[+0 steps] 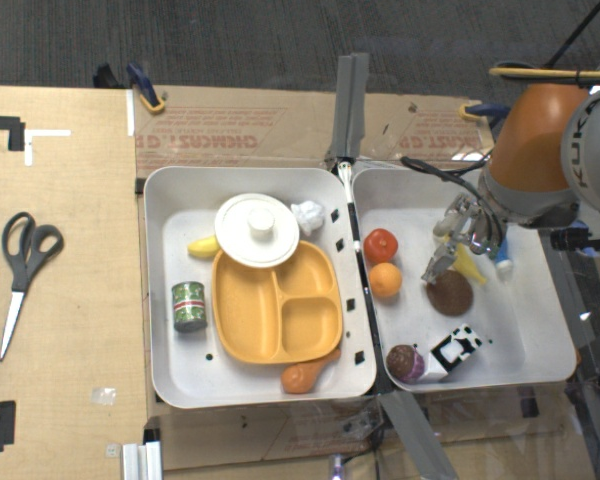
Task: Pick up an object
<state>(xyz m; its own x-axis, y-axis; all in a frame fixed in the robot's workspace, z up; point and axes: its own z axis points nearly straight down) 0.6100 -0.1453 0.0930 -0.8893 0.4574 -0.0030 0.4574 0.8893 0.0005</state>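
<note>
Hovering just above the brown round object in the right bin, the gripper should descend centred over it. Whether its grasp is open or closed cannot be told.

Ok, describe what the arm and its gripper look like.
The arm is grey with a rounded orange band above the wrist and dark lettering on its grey shell. Black cables run along it. The gripper is small, metallic grey, with two thin fingers.

Two white bins – one orange tray, one scissors, one can.
</note>
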